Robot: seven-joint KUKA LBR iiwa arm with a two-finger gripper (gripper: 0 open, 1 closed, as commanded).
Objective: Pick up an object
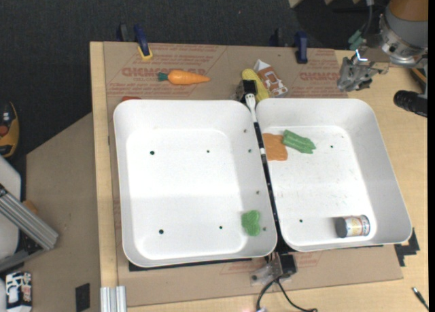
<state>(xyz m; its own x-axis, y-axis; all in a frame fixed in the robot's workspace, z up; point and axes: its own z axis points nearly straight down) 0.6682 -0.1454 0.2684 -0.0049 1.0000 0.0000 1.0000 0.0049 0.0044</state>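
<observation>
My gripper hangs at the upper right, above the bench just past the far edge of the right bin. Nothing shows between its fingers. In the right bin lie a green pea pod and an orange piece near its far left side, and a small can on its side near the front right. A green leafy piece rests in the front right corner of the left bin. All of these are well away from the gripper.
A toy carrot lies on the cardboard behind the left bin. A yellow item and a small packet sit behind the seam between the bins. Blue clamps hold the board's far edge.
</observation>
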